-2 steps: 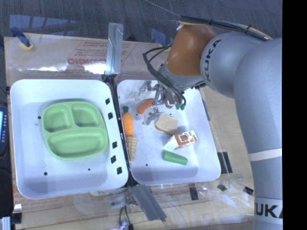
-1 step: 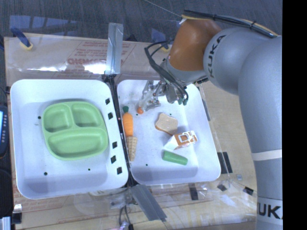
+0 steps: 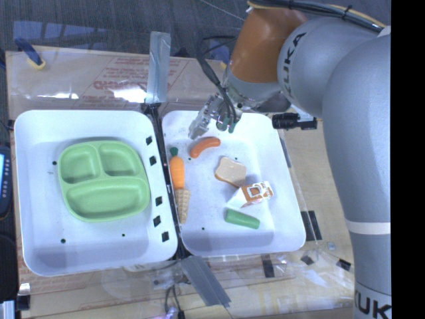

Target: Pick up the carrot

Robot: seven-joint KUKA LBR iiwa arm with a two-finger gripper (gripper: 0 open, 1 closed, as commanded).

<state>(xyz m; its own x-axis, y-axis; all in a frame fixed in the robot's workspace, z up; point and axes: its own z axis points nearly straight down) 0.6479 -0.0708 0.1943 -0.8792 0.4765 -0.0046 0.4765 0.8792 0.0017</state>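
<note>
Carrot [image 3: 176,170]: lies by the right bin's [image 3: 287,205] left wall, below-left of the claw, apart.
Claw [image 3: 214,119]: state cannot be told.

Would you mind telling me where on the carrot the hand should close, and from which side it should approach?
Probably grip the carrot across its orange middle, coming straight down from above. It lies flat, lengthwise along the right bin's left wall, green top pointing to the far side, and a cone-shaped toy meets its near end. Fingers should straddle its narrow width, though the wall side looks tight. The hand hovers near the sausage.
</note>
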